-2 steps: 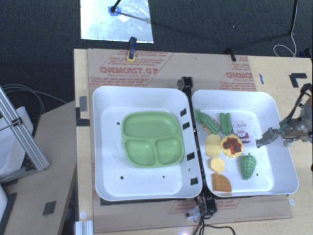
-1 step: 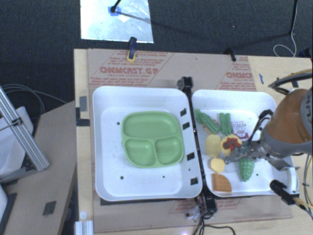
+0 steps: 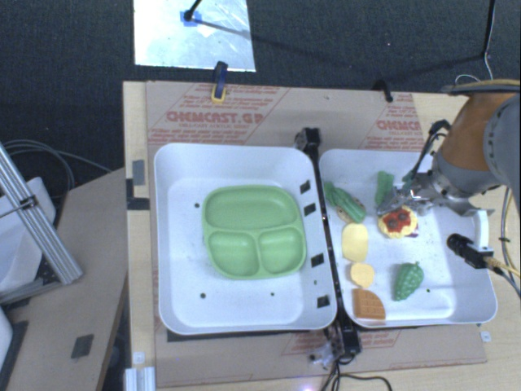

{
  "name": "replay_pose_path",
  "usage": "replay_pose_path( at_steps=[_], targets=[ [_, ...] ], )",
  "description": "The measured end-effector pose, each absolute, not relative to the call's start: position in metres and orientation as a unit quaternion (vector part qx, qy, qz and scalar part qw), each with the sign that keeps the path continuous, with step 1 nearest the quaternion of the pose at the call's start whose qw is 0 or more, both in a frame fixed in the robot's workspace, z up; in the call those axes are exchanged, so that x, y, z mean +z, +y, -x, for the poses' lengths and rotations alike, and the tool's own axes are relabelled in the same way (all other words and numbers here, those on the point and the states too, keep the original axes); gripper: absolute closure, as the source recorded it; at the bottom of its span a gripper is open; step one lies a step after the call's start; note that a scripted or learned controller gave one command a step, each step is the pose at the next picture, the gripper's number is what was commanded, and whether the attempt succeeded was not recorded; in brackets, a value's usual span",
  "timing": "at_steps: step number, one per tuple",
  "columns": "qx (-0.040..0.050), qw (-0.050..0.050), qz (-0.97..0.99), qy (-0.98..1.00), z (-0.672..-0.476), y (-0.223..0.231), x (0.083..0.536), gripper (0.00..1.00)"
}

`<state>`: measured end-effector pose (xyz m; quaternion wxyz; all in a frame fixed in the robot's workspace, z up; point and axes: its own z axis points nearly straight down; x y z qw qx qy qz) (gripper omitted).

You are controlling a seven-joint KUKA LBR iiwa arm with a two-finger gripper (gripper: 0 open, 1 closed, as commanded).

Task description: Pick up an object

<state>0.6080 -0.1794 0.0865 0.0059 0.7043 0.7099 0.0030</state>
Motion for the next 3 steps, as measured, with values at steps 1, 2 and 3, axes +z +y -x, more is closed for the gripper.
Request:
replay_pose_path(
  at_steps=[1, 2, 3],
  targets=[
    [0.0000, -0.001, -0.705, 0.709, -0.570, -0.146, 0.084, 0.00],
    [0.0021, 0.003, -0.705, 0.709, -0.573, -0.148, 0.097, 1.00],
    [0.0030, 0.001, -0.703, 0.711, -0.542, -0.063, 0.189, 1.00]
  ],
)
